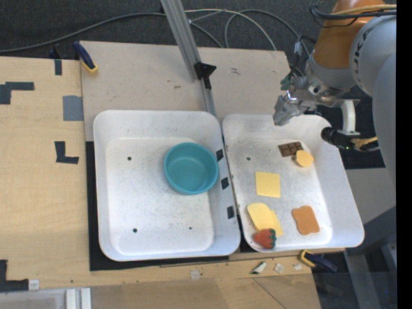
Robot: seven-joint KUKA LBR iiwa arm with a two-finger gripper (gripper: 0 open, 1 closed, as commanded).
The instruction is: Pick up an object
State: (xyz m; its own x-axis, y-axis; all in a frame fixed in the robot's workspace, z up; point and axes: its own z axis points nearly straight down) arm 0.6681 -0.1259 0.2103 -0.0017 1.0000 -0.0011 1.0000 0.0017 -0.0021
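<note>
My gripper point(283, 115) hangs over the far edge of the right bin point(341, 192), above and left of a brown chocolate piece point(289, 149) and a small yellow round piece point(304, 159). Nothing shows between its tips. Farther toward the front lie a yellow cheese square point(268, 185), a pale yellow slice point(262, 216), an orange bread-like piece point(306, 220) and a red strawberry point(264, 238). A teal bowl point(190, 167) sits in the left bin point(122, 192).
A slanted metal pole point(187, 40) rises behind the bins. Cables trail across the dark floor at the back. A blue and yellow clamp point(85, 56) grips the bench's far left corner, another clamp point(314, 259) sits at the front right.
</note>
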